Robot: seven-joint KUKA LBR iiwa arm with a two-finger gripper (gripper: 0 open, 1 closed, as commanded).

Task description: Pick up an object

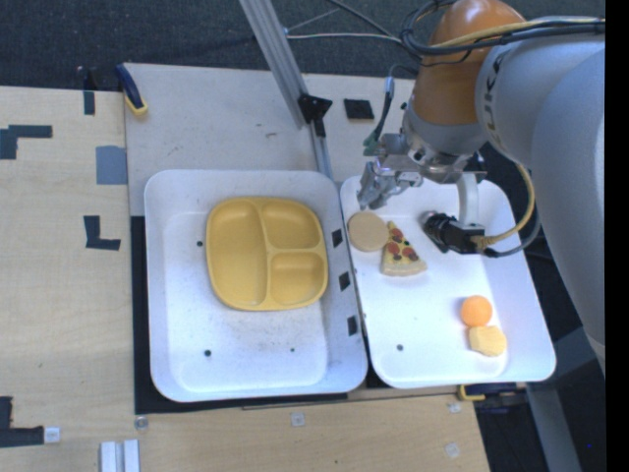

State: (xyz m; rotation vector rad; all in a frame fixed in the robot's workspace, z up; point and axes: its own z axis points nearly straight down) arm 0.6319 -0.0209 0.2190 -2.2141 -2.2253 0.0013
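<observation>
The tool [374, 193] hangs over the back-left corner of the right bin [521, 362], and whether its fingers are parted or together cannot be told from this slanted view; nothing is visibly clamped between them. Just in front of it lies the nearest candidate — a round tan cookie-like disc [368, 231], flat on the bin floor and touching a pizza slice toy [401, 252] on its right side. The disc sits toward the viewer from the tool, so the coming move is likely a short advance forward and down. An orange ball [476, 310] and a yellow block [487, 340] rest well apart, near the bin's front right. The left bin [177, 362] carries a yellow divided plate [265, 254].
</observation>
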